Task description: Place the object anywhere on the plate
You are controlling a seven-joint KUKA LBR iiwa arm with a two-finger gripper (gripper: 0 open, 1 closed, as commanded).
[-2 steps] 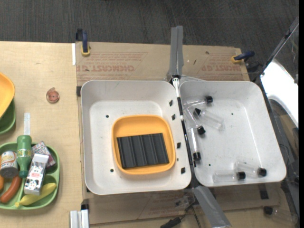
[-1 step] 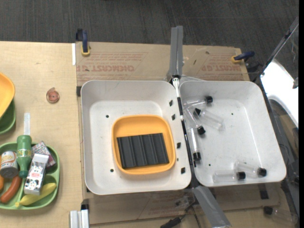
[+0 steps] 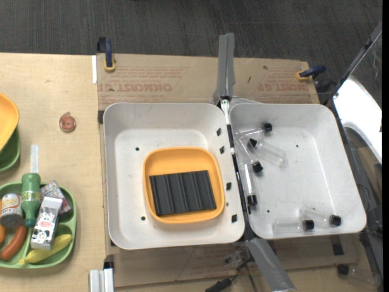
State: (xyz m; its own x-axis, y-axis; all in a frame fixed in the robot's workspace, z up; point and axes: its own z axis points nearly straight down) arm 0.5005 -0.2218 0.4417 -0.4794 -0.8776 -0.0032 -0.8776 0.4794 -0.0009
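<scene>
Overhead view of the counter, with two shallow white bins side by side on a sheet of cardboard [image 3: 158, 81] clamped at its far corners, presumably to stop the bins sliding. In the left bin [image 3: 112, 163], slightly toward its near edge: an orange plate [image 3: 182, 155] with rounded corners, flat on the bin floor. On the plate, roughly centred and well inside its rim: a dark ribbed block [image 3: 183, 193], lying flat with its ribs running from far to near. Judged from this position, the task's object, already at rest where the task wants it, with no part overhanging the rim. In the right bin [image 3: 322, 163]: several clear tubes with black caps [image 3: 267, 154], scattered along the left wall, with two more [image 3: 304, 225] near the near right corner. Probably spare pick targets, well apart from the plate and separated from it by both bin walls. Toward the counter's left edge, outside both bins: a green tray [image 3: 67, 236] of toy food and a small bottle [image 3: 30, 193], apparently set aside and not involved in the task. State of the gripper: impossible to tell, whether open or closed. Likely remaining step, if any: none beyond confirming a stable resting pose for the block.
</scene>
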